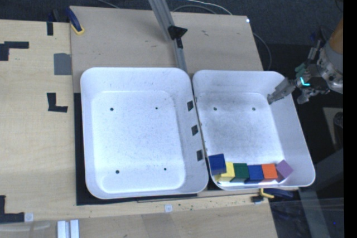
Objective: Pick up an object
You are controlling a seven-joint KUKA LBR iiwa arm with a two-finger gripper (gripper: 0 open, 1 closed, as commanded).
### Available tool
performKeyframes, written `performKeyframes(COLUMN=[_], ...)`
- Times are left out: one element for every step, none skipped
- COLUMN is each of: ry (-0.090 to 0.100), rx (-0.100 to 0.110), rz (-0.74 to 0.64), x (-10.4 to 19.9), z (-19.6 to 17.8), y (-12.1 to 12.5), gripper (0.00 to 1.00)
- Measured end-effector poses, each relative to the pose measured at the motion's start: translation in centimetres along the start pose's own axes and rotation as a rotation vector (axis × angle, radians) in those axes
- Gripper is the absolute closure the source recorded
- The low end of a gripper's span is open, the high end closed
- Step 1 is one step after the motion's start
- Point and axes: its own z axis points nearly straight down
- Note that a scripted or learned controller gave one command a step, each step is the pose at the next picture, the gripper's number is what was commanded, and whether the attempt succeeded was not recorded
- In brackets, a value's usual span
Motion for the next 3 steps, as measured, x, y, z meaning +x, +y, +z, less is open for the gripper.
performKeyframes(ry=[-0.001,-0.001,0.001], rx=[0.003,-0.001,0.007], rz=[0.003,0.000,-0.001], x=[-1.5,-1.3,-1.4], z=[3.2,2.0,14.3], y=[-2.1,-1.9,1.8], gripper=[0.00,1.00,1.00])
